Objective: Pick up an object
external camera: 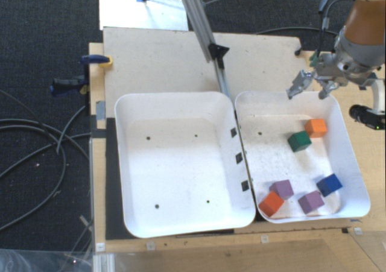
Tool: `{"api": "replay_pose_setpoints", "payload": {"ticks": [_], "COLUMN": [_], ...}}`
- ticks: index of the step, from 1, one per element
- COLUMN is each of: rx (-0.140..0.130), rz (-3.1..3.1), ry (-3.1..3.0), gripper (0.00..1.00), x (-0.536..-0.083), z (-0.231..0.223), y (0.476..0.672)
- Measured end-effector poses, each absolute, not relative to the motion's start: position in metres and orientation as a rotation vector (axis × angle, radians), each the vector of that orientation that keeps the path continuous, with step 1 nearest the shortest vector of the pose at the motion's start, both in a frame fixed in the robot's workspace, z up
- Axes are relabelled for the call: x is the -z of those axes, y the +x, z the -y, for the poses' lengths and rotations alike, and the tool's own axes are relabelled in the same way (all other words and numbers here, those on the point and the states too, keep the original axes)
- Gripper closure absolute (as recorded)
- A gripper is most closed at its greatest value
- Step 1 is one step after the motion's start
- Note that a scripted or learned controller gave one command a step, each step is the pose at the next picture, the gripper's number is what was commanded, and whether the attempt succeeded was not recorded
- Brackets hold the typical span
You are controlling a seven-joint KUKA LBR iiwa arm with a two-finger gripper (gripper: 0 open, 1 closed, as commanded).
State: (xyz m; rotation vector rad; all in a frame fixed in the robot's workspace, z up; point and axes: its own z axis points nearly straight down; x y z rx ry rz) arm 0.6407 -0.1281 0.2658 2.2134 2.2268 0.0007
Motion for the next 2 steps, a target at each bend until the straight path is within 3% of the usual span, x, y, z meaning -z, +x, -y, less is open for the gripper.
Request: {"api": "replay_pose_setpoints", "payload": {"ticks": [1, 2], "rx": [0.007, -0.005], "rz": [-2.223, -2.222], "ry": [2.227, 2.213], "gripper": [0.0, 1.0], "x": [-0.125, -0.141], "z": [0.184, 0.182], "y": [0.598, 0.602]}}
